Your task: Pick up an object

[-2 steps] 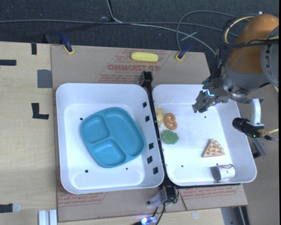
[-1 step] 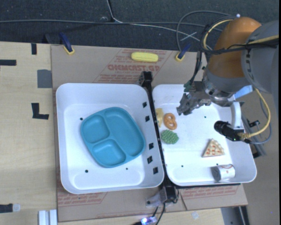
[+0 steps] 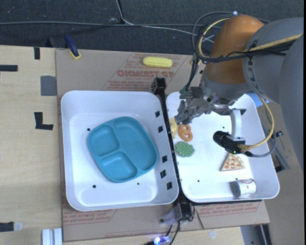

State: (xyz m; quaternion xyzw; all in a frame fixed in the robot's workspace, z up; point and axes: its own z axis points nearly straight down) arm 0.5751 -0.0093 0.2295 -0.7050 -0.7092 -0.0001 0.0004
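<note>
My gripper (image 3: 186, 115) hangs low over the left side of the right bin (image 3: 260, 188), just above a brown pretzel (image 3: 185, 133). A green leafy piece (image 3: 184, 148) lies below the pretzel. A pizza slice (image 3: 233, 163) and a small grey and white can (image 3: 243, 188) sit toward the bin's front right. A yellowish bit (image 3: 173, 127) peeks out at the bin's left wall beside the pretzel. Nothing shows between the fingers.
The left bin (image 3: 76, 177) holds a blue divided plate (image 3: 122, 148). A yellow corn cob (image 3: 157, 62) lies on the cardboard behind the bins. A black and white fitting with a cable (image 3: 230, 139) hangs over the right bin's middle.
</note>
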